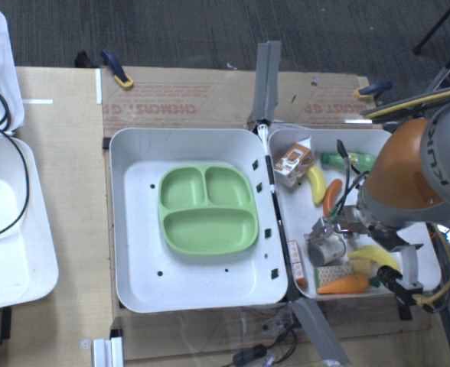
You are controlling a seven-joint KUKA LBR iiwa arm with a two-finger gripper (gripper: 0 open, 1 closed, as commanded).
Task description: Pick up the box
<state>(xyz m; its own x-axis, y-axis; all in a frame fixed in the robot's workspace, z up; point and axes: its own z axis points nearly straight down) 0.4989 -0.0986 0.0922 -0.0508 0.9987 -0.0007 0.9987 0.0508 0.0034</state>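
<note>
The box (293,164), a small brown and white carton, lies tilted in the far left corner of the right bin (432,274). My gripper (326,245) hangs low over the middle of that bin, a good way nearer the camera than the box and not touching it. The grey arm with its orange band (409,170) reaches in from the right and hides part of the bin floor.
Around the gripper lie a banana (316,183), a red chili (330,197), a green bottle (348,159), a carrot (344,284) and a yellow fruit (375,257). A thin red packet (295,262) leans on the bin's left wall. The left bin (133,266) holds a green divided plate (207,209).
</note>
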